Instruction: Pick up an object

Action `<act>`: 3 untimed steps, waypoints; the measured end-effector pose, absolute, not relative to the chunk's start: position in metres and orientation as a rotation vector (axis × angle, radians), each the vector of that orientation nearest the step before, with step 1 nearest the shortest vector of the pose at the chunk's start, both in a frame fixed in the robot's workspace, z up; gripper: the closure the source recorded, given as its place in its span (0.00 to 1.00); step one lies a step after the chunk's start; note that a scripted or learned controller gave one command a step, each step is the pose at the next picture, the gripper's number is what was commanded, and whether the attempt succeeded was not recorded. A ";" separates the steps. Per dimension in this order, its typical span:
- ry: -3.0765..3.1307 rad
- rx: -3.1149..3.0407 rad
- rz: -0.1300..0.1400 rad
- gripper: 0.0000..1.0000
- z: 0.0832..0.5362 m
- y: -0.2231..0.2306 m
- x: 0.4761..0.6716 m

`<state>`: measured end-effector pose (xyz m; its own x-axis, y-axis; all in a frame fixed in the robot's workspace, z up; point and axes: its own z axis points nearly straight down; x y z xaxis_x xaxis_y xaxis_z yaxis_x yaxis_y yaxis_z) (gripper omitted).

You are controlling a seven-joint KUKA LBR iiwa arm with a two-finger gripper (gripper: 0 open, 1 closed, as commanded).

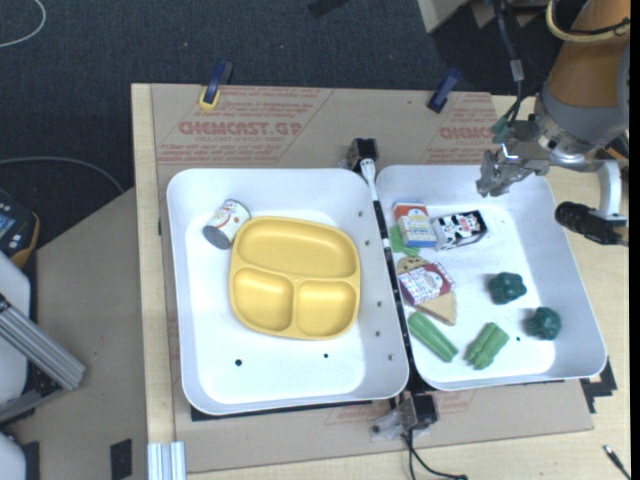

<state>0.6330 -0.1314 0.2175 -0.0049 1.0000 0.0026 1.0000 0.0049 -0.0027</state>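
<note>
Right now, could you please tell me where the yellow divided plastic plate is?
The yellow divided plastic plate lies in the left white bin, just right of a small tipped can.

The KUKA iiwa arm (590, 58) has a broad orange band above a rounded grey wrist section with a lighter silver ring beneath it. A yellow cable loops over the orange part, and dark cables run down beside it. The gripper (497, 175) is a small, dark grey metal assembly with greenish wiring near its mount. A black cylindrical piece juts out alongside
</note>
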 end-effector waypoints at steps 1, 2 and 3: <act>-2.225 -2.213 -0.001 1.00 0.233 -0.081 0.614; -2.225 -2.213 0.000 1.00 0.234 -0.037 0.597; -2.219 -2.220 0.005 1.00 0.215 -0.042 0.602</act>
<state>0.6021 -0.0422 0.2146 0.0005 1.0000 0.0002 1.0000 -0.0005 -0.0045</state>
